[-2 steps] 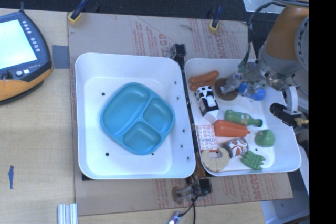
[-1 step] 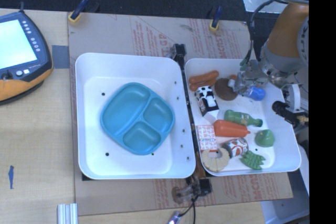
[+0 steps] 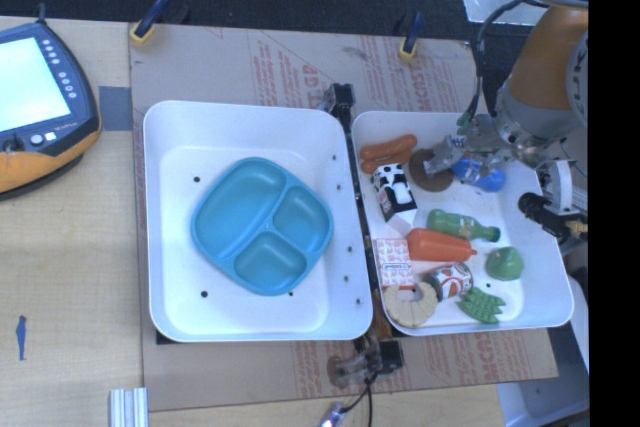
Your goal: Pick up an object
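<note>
Grey metal at the end of the arm is where I look first: the gripper point(image 3: 462, 153) sits low over the far edge of the right bin point(image 3: 545, 307), and from my feed I cannot tell its state. Just beside it lie a brown disc point(image 3: 432, 173) and a small blue object point(image 3: 481, 175). A sausage point(image 3: 388, 150) lies toward that bin's far left corner, with a black-and-white carton point(image 3: 394, 191) just nearer than it. Toward the middle I see a green bottle point(image 3: 462, 225) and a carrot point(image 3: 438, 245); a green lump point(image 3: 505, 263) is by the right edge. Along the near edge sit a red-and-white packet point(image 3: 393, 259), a round cracker point(image 3: 411, 304), a small can point(image 3: 455, 279) and a green leafy piece point(image 3: 484, 304). The left bin point(image 3: 170, 215) holds a blue divided plate point(image 3: 262, 225) at its centre.
</note>
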You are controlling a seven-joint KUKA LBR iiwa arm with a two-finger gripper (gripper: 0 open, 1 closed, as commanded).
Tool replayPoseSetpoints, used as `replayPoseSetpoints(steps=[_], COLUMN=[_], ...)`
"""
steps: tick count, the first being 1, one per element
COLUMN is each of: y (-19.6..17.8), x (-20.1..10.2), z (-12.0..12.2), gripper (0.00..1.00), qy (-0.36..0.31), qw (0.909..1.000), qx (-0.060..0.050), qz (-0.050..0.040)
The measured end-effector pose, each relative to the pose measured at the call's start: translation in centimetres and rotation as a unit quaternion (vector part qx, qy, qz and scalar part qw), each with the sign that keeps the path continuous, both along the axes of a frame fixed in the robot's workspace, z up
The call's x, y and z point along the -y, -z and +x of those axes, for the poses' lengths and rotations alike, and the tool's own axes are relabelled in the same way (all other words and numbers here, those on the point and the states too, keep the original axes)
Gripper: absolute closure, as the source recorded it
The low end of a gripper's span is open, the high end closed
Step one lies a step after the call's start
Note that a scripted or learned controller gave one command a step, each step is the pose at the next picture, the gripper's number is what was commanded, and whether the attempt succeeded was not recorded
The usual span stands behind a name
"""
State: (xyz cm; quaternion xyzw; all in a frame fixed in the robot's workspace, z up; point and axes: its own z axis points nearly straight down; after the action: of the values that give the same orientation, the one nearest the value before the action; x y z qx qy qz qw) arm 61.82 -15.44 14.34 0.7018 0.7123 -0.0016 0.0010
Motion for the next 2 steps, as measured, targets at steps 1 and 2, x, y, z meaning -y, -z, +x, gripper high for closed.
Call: replayPoseSetpoints(steps=[1, 2], y=[5.0, 3.9], x=[-4.3, -4.1], z=[1.5, 1.5], gripper=[0.00, 1.00], qy=[0.005, 0.004], qw=[1.0000, 1.0000], qx=[0.001, 0.000], qz=[0.0007, 0.0002])
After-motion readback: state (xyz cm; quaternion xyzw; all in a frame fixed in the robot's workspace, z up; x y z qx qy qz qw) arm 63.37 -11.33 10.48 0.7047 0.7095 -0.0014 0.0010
